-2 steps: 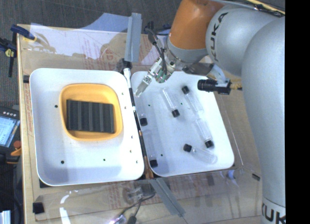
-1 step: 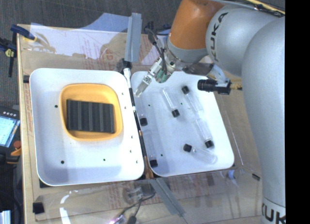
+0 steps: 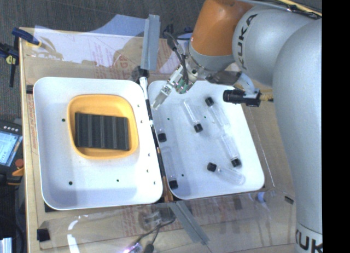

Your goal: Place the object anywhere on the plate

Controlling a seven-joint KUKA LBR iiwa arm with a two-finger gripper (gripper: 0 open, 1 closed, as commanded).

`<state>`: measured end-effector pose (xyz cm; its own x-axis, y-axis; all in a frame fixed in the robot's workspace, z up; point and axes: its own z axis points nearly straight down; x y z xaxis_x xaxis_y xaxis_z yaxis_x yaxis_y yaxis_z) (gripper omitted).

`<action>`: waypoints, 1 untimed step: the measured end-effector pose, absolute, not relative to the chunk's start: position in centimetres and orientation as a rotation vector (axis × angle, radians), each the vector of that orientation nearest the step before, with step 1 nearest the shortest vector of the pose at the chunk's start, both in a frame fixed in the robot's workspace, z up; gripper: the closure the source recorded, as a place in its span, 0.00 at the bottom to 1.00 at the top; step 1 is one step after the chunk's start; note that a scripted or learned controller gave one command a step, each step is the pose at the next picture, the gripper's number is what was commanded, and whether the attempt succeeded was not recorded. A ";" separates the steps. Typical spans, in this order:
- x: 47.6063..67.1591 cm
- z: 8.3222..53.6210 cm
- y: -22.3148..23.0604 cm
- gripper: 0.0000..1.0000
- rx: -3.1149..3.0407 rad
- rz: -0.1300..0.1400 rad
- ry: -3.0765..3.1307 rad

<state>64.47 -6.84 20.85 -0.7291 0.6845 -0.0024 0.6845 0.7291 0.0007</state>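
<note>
A yellow plate point(image 3: 82, 107) with rounded corners lies in the left white bin point(image 3: 49, 175). A dark grey ribbed block point(image 3: 104, 131) rests flat on the middle of the plate. My gripper point(image 3: 167, 92) hangs over the far left corner of the right white bin point(image 3: 249, 153), close to the divider between the bins and to the right of the plate. I see nothing held in it. The grey arm with its orange band point(image 3: 219, 24) reaches in from the upper right.
Several clear tubes with black caps lie scattered in the right bin, one point(image 3: 191, 114) just right of the gripper and others point(image 3: 228, 147) toward the near right corner. A grey bar point(image 3: 149, 41) stands behind the bins. Clamps and a small display sit at the bench's left edge.
</note>
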 end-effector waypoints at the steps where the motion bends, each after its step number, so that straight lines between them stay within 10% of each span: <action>1: 64.5 20.8 -6.8 0.00 1.155 0.000 2.919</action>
<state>64.47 -6.84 20.85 -0.7291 0.6845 -0.0024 0.6845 0.7291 0.0007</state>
